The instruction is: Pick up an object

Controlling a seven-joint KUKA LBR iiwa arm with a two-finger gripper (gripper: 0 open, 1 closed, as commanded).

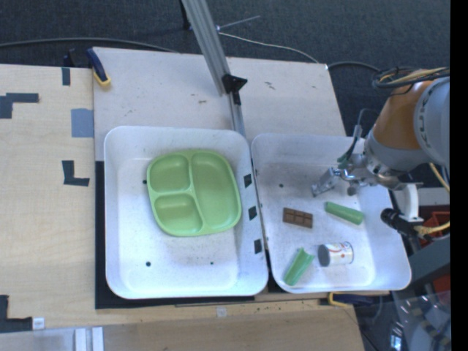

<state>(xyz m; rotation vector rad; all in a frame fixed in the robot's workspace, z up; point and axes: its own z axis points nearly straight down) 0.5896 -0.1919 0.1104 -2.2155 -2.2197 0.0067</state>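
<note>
- The arm [409,126] reaches in from the right, its gripper [322,187] low over the right bin [292,152].
- Whether the fingers are apart or together I cannot tell.
- A green block [344,212] lies just beside.

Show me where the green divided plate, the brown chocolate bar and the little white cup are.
green divided plate [194,193], camera view, on the middle of the plate where its dividers meet
brown chocolate bar [297,218], camera view, on the bar's middle
little white cup [340,253], camera view, on the cup's side wall
</note>
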